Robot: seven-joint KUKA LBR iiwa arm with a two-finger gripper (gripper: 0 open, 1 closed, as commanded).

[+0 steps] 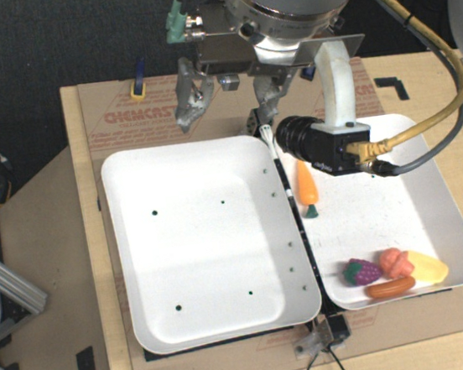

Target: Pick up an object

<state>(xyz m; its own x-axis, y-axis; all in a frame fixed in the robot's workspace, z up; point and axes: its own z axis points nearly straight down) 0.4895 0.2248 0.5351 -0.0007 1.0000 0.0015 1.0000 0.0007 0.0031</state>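
Two-finger metal gripper (225, 100) hangs above far edge of left shallow white plastic bin (136, 235), over brown cardboard-covered surface (84, 157); fingers (191, 101) apart, nothing between them. Right shallow white plastic bin (436, 195) holds toys: orange plastic carrot with green top (306, 185) just beside shared bin wall, well apart from near-corner cluster. Cluster: purple plastic grape bunch (361, 271), pink-orange lumpy toy (396, 262), yellow plastic piece (428, 267), reddish plastic sausage (389, 288), touching or nearly so. Black cylindrical camera unit (320, 147) on arm overhangs right bin.
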